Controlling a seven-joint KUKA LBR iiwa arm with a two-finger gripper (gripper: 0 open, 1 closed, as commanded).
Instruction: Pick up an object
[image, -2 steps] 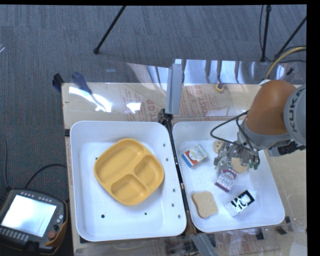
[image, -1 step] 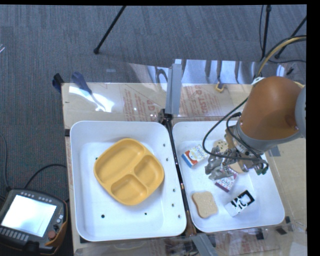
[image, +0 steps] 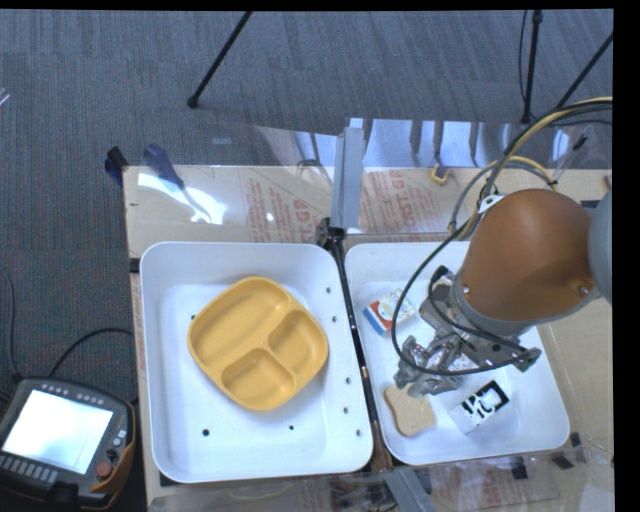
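1. A yellow plate (image: 258, 342) with three parts lies in the left bin (image: 160, 290).
2. In the right bin (image: 545, 440), a little carton (image: 381, 315), toast slice (image: 410, 410) and black-and-white block (image: 484, 402) lie.
3. The gripper (image: 418, 378) hangs just above the toast.

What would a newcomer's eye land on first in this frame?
Probably the yellow divided plate, lying alone in the left bin, bright against the white. Next, the arm's large orange band looming over the right bin, with the gripper low above a toast-shaped piece. A small carton and a black-and-white block also lie in that bin.
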